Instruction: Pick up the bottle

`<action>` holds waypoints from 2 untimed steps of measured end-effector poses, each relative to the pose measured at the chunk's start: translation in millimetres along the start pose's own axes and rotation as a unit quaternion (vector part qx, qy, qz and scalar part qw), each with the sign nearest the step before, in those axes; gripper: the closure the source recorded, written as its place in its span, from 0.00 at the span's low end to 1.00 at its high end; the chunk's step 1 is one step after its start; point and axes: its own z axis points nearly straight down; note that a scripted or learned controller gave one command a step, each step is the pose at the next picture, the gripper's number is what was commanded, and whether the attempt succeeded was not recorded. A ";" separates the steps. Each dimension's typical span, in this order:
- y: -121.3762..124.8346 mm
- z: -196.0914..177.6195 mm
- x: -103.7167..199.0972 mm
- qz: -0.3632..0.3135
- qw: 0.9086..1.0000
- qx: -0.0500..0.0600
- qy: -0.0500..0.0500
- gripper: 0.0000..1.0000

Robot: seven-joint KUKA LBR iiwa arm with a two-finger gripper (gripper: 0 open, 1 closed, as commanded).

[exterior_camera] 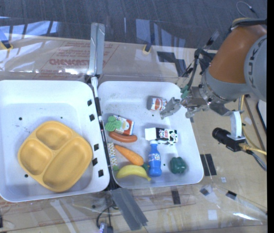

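Note:
A small blue bottle (154, 158) with a white cap lies in the front part of the right bin (127, 88), between a banana and a green pepper. My gripper (175, 106) hovers over the bin's right rear area, well behind the bottle and just right of a small red-and-white can (155, 103). Its fingers are spread open with nothing between them.
Around the bottle lie a banana (133, 172), a carrot (129, 155), a sausage (123, 138), a green pepper (177, 165), a cow-patterned carton (161, 135) and a green-and-orange box (119, 124). The left bin (10, 96) holds a yellow divided plate (54, 155).

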 end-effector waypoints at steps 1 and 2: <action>-58.3 131.6 -7.9 0.136 0.991 0.001 0.001 0.00; -58.2 122.0 -7.9 0.135 0.991 0.001 0.001 1.00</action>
